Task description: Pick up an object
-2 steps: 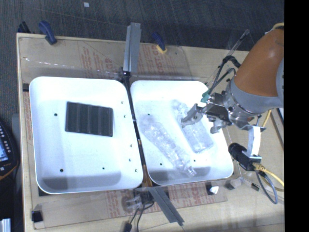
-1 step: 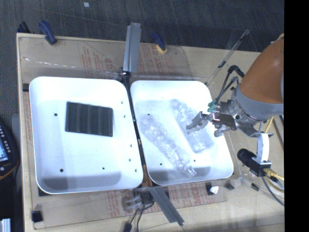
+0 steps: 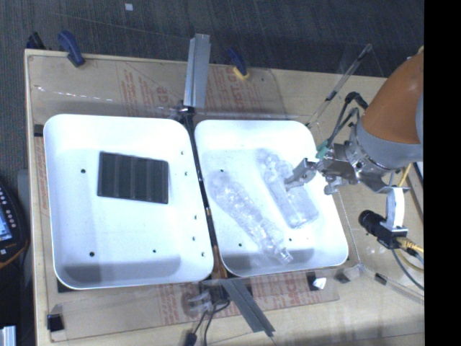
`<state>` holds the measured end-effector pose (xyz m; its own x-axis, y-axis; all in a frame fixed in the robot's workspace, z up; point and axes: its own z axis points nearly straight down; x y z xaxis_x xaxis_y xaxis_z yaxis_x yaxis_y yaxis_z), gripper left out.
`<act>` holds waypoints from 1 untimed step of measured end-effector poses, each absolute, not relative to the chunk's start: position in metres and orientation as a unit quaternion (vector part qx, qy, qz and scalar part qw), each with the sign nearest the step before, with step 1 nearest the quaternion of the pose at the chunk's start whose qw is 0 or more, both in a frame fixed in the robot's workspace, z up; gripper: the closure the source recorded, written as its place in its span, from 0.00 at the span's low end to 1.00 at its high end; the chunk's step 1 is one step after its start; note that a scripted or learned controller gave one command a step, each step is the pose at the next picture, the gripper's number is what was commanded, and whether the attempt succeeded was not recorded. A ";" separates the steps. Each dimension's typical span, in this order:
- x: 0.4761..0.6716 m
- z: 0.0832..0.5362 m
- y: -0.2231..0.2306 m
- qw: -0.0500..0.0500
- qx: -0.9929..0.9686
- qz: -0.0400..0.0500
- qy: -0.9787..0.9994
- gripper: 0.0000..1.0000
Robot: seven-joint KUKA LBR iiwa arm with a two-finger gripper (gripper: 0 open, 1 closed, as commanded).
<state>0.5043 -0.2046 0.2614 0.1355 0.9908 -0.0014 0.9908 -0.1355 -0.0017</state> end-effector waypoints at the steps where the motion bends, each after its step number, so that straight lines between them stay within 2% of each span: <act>1: 0.515 0.266 -0.197 0.000 -0.751 0.000 -0.660 0.00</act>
